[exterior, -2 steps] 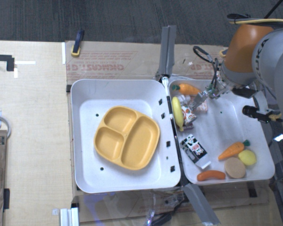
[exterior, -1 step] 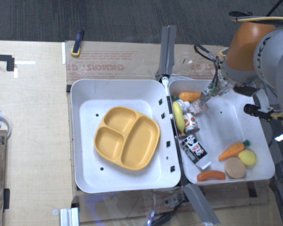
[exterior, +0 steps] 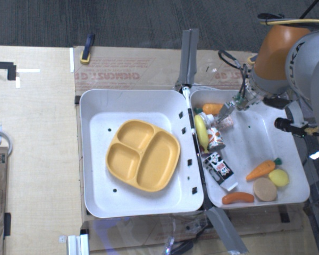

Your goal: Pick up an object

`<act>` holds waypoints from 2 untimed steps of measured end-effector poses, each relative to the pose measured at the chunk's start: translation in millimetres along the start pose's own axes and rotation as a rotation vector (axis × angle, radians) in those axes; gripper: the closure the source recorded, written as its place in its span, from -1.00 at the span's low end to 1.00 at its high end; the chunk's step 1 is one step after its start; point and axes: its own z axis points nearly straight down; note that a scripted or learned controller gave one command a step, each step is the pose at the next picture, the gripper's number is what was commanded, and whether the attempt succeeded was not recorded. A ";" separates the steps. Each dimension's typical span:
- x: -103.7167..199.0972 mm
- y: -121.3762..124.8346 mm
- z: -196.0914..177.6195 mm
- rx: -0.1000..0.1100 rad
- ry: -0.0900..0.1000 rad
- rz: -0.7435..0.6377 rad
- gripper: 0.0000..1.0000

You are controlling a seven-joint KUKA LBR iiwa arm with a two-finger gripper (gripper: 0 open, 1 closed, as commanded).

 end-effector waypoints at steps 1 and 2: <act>-1.0 0.0 -5.8 0.002 0.001 0.001 1.00; -1.0 0.0 -5.8 0.002 0.001 0.001 -1.00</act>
